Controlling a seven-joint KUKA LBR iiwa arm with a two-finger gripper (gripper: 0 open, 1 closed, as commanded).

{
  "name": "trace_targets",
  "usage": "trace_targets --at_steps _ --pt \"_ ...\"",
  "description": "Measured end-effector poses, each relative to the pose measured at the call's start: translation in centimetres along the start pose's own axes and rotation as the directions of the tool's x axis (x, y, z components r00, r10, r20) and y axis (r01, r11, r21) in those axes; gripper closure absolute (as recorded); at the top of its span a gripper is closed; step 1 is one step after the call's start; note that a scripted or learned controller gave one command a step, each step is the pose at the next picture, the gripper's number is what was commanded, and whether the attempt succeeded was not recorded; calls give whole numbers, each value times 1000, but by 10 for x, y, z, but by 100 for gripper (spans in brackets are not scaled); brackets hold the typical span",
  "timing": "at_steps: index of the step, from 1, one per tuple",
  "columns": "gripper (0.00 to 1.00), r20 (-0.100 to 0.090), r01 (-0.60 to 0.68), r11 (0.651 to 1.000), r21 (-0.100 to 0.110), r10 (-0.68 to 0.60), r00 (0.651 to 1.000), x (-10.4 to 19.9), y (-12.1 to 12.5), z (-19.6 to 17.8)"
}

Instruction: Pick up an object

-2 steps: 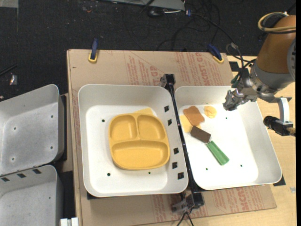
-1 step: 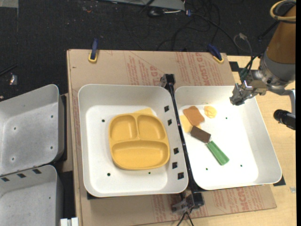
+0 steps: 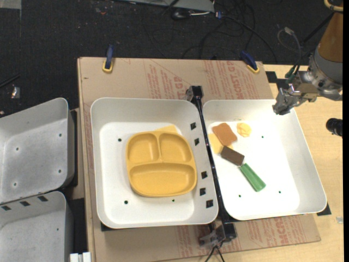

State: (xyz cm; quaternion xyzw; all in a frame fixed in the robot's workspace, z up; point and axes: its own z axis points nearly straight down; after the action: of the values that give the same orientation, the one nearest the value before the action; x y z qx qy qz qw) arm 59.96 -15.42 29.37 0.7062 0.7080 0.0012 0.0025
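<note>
The right bin (image 3: 283, 201) holds a brown flat piece (image 3: 224, 132), a small yellow lump (image 3: 243, 129), a pale yellow piece (image 3: 216, 145) partly under the brown one, and a tool with a dark brown head and green handle (image 3: 244, 169). My gripper (image 3: 283, 107) hangs over the far right rim of that bin, well right of and above these objects. Nothing shows between its fingers.
A yellow three-compartment tray (image 3: 161, 164) lies in the left bin (image 3: 109, 201). Both bins sit on a cardboard sheet (image 3: 163, 75) held by clamps. Spare white bins (image 3: 32, 146) lie at the far left. Cables run across the dark floor behind.
</note>
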Motion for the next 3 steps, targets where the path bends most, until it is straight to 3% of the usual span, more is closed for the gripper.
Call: trace_targets --at_steps 1,3 --pt "100 -3 4 1000 6 -4 1000 49 -22 1" --pt "100 -3 4 1000 7 -4 1000 144 -41 21"
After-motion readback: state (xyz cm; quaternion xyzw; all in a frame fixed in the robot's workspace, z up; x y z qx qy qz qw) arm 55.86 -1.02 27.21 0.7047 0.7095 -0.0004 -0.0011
